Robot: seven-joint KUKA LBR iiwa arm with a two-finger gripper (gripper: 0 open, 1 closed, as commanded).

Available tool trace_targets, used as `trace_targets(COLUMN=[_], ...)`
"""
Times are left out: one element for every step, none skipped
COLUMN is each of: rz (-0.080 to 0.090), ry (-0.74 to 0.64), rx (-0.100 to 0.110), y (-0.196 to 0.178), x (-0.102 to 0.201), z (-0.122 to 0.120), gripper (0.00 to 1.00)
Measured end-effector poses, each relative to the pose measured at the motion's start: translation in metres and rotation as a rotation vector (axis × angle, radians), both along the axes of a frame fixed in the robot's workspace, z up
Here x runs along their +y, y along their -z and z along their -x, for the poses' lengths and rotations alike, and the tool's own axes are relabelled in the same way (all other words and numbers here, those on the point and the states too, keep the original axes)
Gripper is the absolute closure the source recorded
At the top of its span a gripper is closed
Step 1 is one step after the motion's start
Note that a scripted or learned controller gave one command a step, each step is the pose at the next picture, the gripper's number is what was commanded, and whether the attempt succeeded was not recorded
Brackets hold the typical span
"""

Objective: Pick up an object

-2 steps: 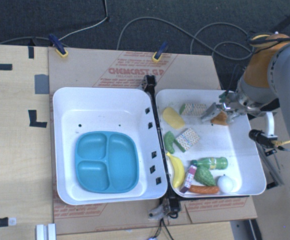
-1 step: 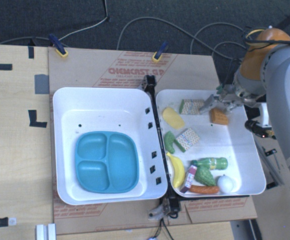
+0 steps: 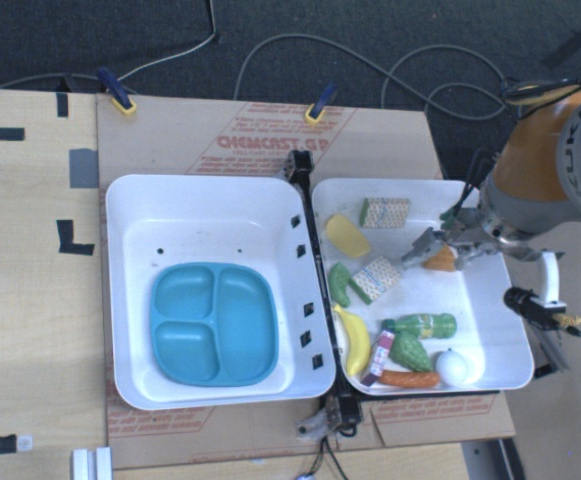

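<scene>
Scene: you look down on two white bins side by side; the left bin (image 3: 130, 268) holds a blue divided plate (image 3: 215, 323), the right bin (image 3: 490, 318) holds toy food.
Arm: it enters from 3 o'clock, and the gripper (image 3: 450, 248) hangs over the right bin's upper right part.
Claw state: you cannot tell from here whether it is wide, narrow or holding anything.
Nearest object: a small orange piece (image 3: 440, 260) lies right at the claw, touching or just under it at about 7 o'clock.
Next nearest: a patterned block (image 3: 375, 278) lies toward 8 o'clock, its long axis running 2 to 8 o'clock.
Others: green bottle (image 3: 425, 324), banana (image 3: 353, 338) and white ball (image 3: 452, 367) lie toward 6 o'clock.
Judgement: the orange piece looks the likeliest pick.
</scene>
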State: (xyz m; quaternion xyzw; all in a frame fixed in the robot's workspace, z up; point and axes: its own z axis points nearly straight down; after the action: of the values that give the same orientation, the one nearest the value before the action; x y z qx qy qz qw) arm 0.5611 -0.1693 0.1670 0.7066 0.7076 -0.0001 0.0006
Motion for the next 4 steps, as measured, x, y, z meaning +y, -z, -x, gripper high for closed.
trace_targets(rz=[0.0,-0.001,0.004,-0.004], ry=[0.001,-0.001,-0.002,-0.002], rx=[0.002,-0.001,-0.005,0.009], y=[0.016,0.08,0.07,0.082], x=[-0.055,-0.053,-0.054,0.019], z=[-0.038,-0.044,-0.045,-0.089], gripper=[0.0,0.0,1.0,1.0])
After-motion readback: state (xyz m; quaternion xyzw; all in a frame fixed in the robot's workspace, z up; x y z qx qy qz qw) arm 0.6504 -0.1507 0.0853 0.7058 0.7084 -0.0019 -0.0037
